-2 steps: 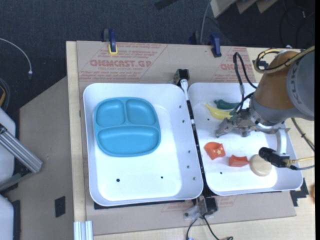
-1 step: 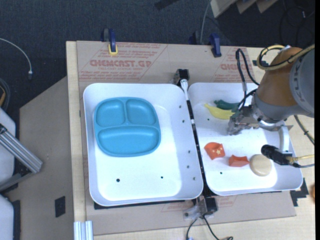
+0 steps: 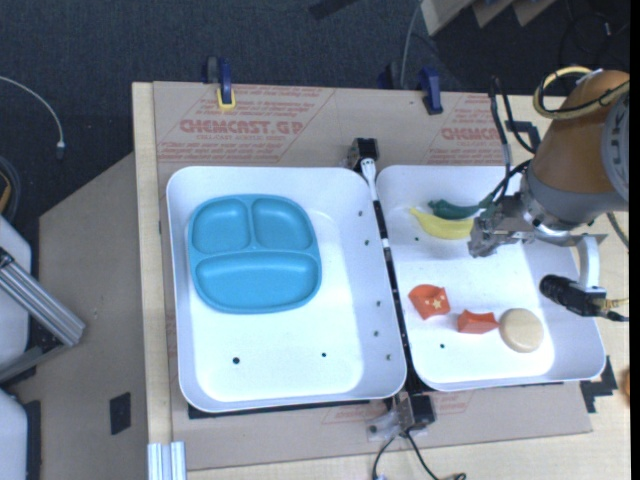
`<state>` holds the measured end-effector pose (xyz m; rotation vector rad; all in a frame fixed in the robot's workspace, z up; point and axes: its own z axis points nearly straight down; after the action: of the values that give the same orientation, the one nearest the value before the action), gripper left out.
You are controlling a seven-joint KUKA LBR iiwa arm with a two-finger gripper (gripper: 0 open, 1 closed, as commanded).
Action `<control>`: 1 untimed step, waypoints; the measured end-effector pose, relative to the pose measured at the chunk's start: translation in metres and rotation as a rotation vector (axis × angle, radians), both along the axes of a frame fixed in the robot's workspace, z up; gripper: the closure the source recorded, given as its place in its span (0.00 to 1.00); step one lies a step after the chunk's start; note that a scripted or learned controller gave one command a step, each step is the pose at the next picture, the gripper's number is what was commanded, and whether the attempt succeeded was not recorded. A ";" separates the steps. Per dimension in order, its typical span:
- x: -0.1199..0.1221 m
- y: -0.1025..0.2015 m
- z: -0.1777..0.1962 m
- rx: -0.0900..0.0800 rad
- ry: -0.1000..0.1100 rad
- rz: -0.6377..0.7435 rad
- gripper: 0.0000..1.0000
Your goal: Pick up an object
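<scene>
The arm [image 3: 575, 158] reaches in from the right, its orange band high over the far right corner of the right bin [image 3: 500, 278]. The grey wrist bends down and to the left from there. The hand [image 3: 487, 236] hangs low over that bin, pointing down, just beside the right tip of the yellow banana [image 3: 443, 225]. From this slant I cannot tell whether it touches the banana. I also cannot tell whether the hand is wide or narrow, as its tip is a small dark blur against the white floor. Nothing can be seen held in it.

The yellow banana lies flat in the far half of the right bin, its length running left to right. A green piece [image 3: 452, 208] lies just behind the banana, touching or nearly touching its upper edge. Nearer the camera than the banana, well apart from it, sits a red piece [image 3: 429, 301]. A second red piece [image 3: 476, 320] lies to the right of the first, and a round beige piece [image 3: 521, 329] just right of that, all three along the near side.

Well to the left of the banana, across the seam between the bins, a blue divided plate [image 3: 256, 253] rests in the left bin [image 3: 290, 368]. Both bins sit side by side on the desk [image 3: 160, 268].
</scene>
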<state>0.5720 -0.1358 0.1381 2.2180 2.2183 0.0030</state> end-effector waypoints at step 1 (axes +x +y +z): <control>-0.003 0.003 0.044 0.001 0.000 0.001 1.00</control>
<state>0.5692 -0.1329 0.1824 2.2176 2.2191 0.0039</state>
